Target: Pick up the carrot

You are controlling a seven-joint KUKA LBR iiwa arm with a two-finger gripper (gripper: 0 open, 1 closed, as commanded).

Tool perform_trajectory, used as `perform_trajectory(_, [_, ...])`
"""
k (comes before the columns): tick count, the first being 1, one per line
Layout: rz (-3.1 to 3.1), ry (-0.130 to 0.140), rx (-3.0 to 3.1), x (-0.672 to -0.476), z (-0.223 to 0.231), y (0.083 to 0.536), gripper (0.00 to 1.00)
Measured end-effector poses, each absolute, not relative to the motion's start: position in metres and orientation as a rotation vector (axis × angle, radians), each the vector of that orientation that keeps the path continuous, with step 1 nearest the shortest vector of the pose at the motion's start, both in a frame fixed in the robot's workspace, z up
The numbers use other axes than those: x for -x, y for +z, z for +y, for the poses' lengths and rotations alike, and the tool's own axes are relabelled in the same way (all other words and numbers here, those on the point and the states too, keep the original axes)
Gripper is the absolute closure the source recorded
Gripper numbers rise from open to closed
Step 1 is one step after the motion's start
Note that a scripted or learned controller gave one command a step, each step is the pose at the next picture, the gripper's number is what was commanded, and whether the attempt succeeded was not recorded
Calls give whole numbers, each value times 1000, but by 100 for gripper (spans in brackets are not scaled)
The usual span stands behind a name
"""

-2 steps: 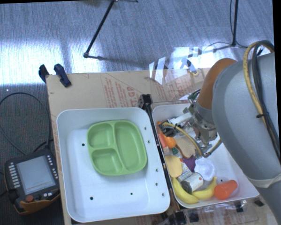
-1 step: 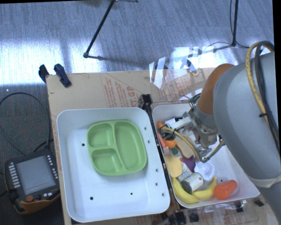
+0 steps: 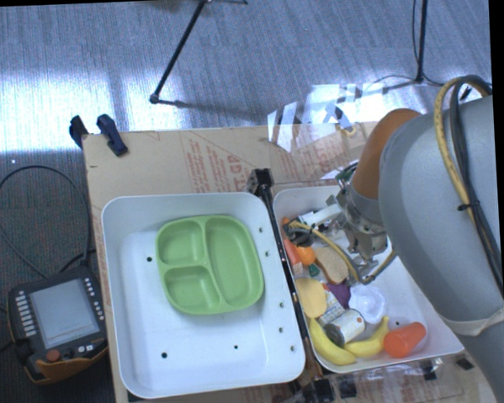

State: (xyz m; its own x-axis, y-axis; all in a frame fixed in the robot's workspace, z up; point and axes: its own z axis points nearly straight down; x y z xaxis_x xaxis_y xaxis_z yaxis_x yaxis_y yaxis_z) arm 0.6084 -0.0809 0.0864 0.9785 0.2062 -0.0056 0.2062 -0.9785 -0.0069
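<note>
An orange, tapered carrot (image 3: pixel 406 338) lies in the near right corner of the right bin (image 3: pixel 444 334), beside a banana (image 3: pixel 348 350). My gripper (image 3: pixel 356 233) reaches down into the far half of the same bin, over a pile of toy foods and well behind the carrot. The grey arm (image 3: pixel 442 203) with its orange band covers the bin's right side. A small orange piece (image 3: pixel 304 254) sits by the bin's left wall, partly hidden in the pile.
The left bin (image 3: pixel 142 345) holds a green divided plate (image 3: pixel 210 263). In the right bin lie a yellow lemon-like item (image 3: pixel 310 295), a tan slice (image 3: pixel 333 265), a small can (image 3: pixel 345 325) and a white crumpled thing (image 3: pixel 368 300). A teach pendant (image 3: pixel 58 320) lies left of the bench.
</note>
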Motion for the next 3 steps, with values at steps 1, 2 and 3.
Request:
perform_trajectory(1, [-336,19,3112,-608,-80,95,100])
perform_trajectory(2, [-339,21,3111,-608,-79,95,0])
perform_trajectory(3, [-330,12,3118,-605,-78,86,0])
